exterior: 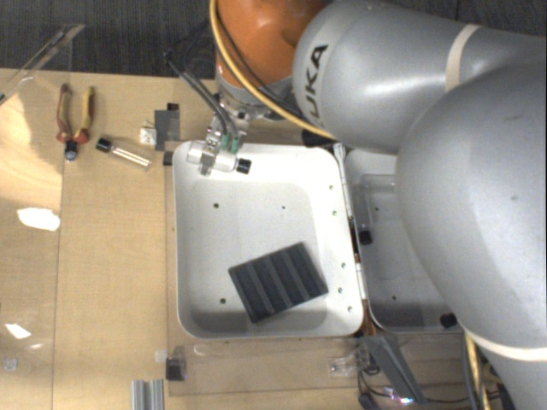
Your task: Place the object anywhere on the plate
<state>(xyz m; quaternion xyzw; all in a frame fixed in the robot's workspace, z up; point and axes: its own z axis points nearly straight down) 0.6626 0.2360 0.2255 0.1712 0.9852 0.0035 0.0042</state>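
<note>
The grey KUKA arm (pixel 427 126) fills the upper right of the camera view, its orange band (pixel 261 15) sitting above the far edge of the left white bin (pixel 192 254). Below that band the gripper (pixel 224 148) hangs over the bin's far-left corner, close to the rim; whether it is open or closed cannot be told from this angle, and nothing can be seen held in it. The task's object, a dark ridged rectangular block (pixel 278 282), lies flat on the bin floor toward the near side, turned at a slant, well apart from the gripper and nearer to the camera than it. The right white bin (pixel 385 229) is largely covered by the arm's bulk, with a strip of its floor and left wall visible. On the wooden bench (pixel 102 254) to the left of the bins lie red-handled pliers (pixel 74 120) and a small clear vial (pixel 124 151), both outside the bins.
</note>
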